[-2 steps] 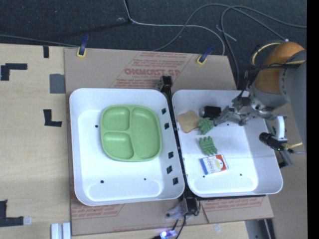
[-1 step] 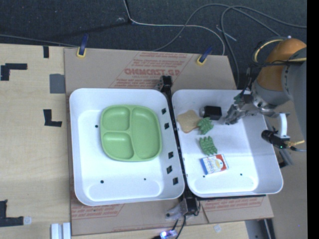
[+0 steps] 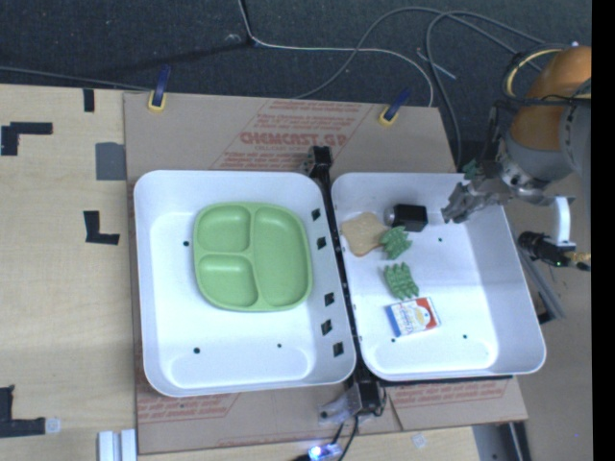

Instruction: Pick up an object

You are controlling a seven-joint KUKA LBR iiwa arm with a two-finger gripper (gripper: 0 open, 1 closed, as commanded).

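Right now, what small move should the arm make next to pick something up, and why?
Probably shift the gripper a little left and lower it over the black block. It hovers at the right bin's upper right edge, and that block lies nearest.

Several loose objects are seen in the right bin (image 3: 500, 286), clustered in its left half. A flat tan piece shaped like a slice of bread (image 3: 362, 232) lies near the dividing edge. Beside it, toward the back, a small black block (image 3: 410, 215) is placed. Two green, leafy-looking toys are found below: one (image 3: 396, 242) touching the tan piece, the other (image 3: 401, 279) just in front. A small carton with red, white and blue print (image 3: 412, 316) lies flat nearest the front.
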